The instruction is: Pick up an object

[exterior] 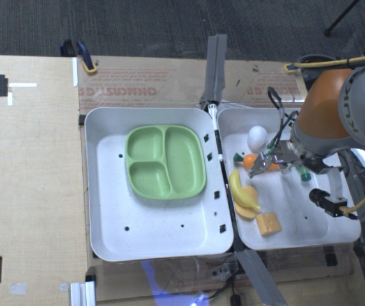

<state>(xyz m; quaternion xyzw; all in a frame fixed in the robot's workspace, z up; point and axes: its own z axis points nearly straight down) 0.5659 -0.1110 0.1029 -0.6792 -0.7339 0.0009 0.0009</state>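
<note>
Camera view, looking down, puts my gripper [263,165] low in the right bin [310,231], at a small orange object [251,160] beside a smooth white egg [257,136]; whether I pinch anything, I cannot tell. Close by lie a curved yellow banana [242,193] and a tan block [268,224], near the divider wall. A glossy green three-compartment plate [166,162] sits in the left bin [106,234], and mirrored red print on the cardboard [144,85] is unreadable.

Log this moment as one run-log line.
arm: in right bin | gripper: at orange object | nearby: banana, white egg | left bin: green plate
</note>
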